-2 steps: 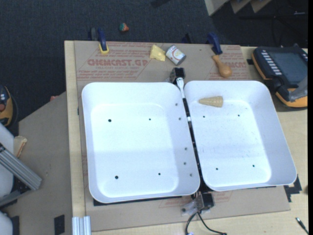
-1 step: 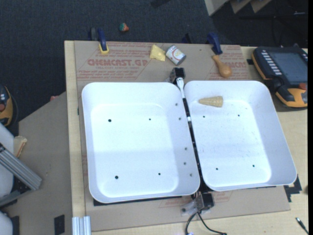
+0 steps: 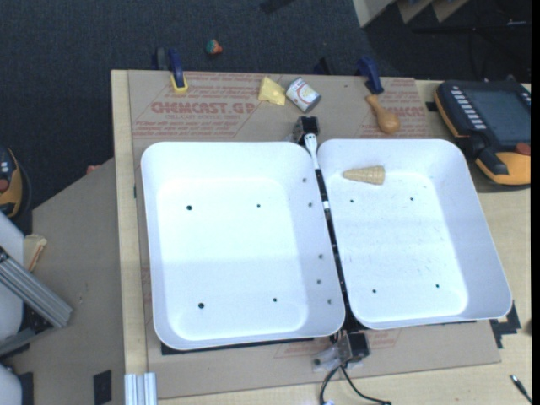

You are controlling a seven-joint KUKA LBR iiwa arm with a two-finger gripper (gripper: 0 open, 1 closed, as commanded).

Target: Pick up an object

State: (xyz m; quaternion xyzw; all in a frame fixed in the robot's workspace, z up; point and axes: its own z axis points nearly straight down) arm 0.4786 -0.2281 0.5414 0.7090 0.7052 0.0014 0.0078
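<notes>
A tan ice-cream-cone-shaped object (image 3: 364,175) lies on its side near the far edge of the right bin (image 3: 422,302), its tip pointing left. The left bin (image 3: 228,310) sits beside it, their rims touching along the middle.
Beyond the bins, on the brown board, lie a yellow wedge (image 3: 271,92), a small white box (image 3: 303,94) and an orange-brown pear-like piece (image 3: 384,115). A black and orange pendant (image 3: 489,125) rests at the right. Blue clamps (image 3: 176,67) hold the board's far edge.
</notes>
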